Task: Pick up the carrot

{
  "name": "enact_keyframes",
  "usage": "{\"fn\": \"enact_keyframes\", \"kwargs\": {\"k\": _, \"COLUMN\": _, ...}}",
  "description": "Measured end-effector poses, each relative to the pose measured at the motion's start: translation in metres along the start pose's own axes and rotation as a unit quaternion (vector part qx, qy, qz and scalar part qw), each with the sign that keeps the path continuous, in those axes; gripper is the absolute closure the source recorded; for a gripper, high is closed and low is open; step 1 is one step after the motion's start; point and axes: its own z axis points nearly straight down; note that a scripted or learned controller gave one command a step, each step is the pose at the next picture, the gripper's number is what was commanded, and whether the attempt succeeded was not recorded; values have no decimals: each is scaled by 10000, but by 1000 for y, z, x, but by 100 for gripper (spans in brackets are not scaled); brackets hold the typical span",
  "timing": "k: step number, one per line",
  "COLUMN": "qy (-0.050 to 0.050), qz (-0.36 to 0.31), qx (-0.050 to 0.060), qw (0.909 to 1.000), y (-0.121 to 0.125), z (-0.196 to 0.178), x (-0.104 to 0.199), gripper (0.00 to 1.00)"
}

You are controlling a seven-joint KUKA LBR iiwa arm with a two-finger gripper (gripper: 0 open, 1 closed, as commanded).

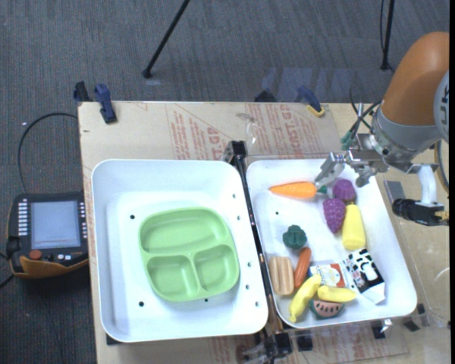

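We see purple grapes just beside the gripper, whose fingers stand apart touching the orange carrot, lying flat.

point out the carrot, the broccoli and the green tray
carrot (294,190), camera view, middle of its orange body
broccoli (294,237), camera view, its dark green head
green tray (188,217), camera view, raised rim above the top compartment

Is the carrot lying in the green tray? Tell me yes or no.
No, the carrot lies in the right bin near its far edge, while the green tray sits in the left bin.
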Motion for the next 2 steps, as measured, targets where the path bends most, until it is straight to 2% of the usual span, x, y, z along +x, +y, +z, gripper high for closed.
{"fn": "enact_keyframes", "kwargs": {"k": 1, "qy": 21, "qz": -91, "qx": 86, "qw": 9999, "y": 23, "z": 139, "x": 16, "gripper": 0}}
{"fn": "enact_keyframes", "kwargs": {"k": 2, "qy": 10, "qz": 1318, "qx": 33, "qw": 9913, "y": 27, "z": 142, "x": 48, "gripper": 0}}
